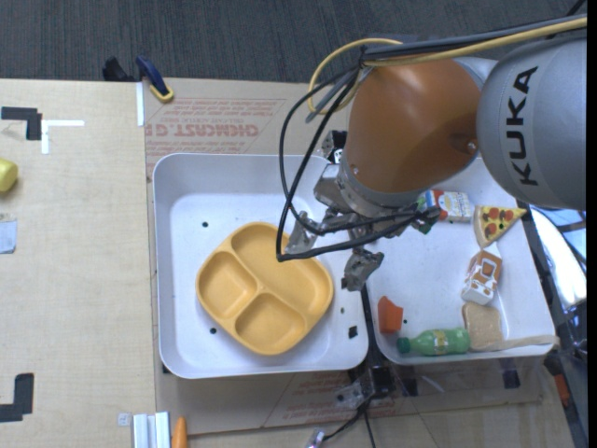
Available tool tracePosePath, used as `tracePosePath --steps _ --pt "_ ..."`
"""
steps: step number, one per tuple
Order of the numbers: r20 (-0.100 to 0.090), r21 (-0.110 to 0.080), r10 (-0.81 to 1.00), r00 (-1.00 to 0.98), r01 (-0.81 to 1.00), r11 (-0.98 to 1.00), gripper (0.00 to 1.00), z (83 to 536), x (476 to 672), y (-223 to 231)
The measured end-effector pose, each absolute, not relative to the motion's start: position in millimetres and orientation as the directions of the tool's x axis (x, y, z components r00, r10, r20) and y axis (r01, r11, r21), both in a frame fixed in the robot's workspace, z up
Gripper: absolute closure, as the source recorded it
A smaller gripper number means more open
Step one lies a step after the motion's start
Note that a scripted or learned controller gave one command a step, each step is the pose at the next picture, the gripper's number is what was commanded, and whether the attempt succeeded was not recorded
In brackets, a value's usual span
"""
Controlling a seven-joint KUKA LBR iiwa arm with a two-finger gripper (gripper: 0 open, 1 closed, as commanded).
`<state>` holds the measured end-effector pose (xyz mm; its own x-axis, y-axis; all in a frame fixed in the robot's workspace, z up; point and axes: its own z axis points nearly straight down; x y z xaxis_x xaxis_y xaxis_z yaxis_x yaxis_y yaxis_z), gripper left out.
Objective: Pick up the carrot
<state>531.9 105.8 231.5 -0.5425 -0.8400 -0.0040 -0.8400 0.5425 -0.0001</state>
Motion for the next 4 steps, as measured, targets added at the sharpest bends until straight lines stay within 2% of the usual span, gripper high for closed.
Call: tracePosePath --steps 1,2,3,4 --pt "-0.024 -0.007 -0.724 -0.689 -0.724 0.689 0.0 109.8 516.2 137.5" --pt "-0.051 -0.003 -0.725 -0.687 -0.726 0.688 1.0 120.5 518.9 146.4" --pt "-0.003 0.0 -0.662 -0.75 -0.662 0.75 1.0 145.9 492.3 168.8" --pt "-0.005 -0.001 -0.429 -0.903 -0.429 0.903 1.0 214.2 503.7 93.9"
